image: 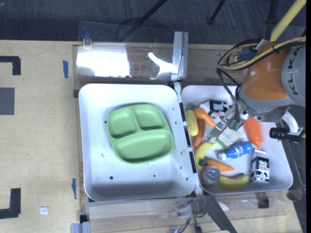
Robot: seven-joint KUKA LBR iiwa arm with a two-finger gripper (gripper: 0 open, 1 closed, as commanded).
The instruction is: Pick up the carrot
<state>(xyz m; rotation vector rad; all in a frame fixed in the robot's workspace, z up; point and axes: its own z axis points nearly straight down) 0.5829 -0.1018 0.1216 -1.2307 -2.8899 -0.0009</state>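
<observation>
Carrot (221,166) seemingly hemmed by clutter

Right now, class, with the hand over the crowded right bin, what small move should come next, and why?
Probably shift the hand toward the tapered orange carrot, then descend: it hovers over other clutter, and the carrot lies nearer the bin's front beside the yellow banana.

Setting: robotics laboratory, manipulation test station. Evidence: pale wooden surface (39,144) marked with black registration corners (13,64) and blue tape tabs (65,68); two shallow white bins (92,106) clamped side by side, with a clear panel (126,57) behind them; industrial grey-and-orange arm (265,84) with bundled yellow cables (243,52); tripod legs (223,4) on dark carpet (97,4); plastic toy food (223,165) as test items.
</observation>
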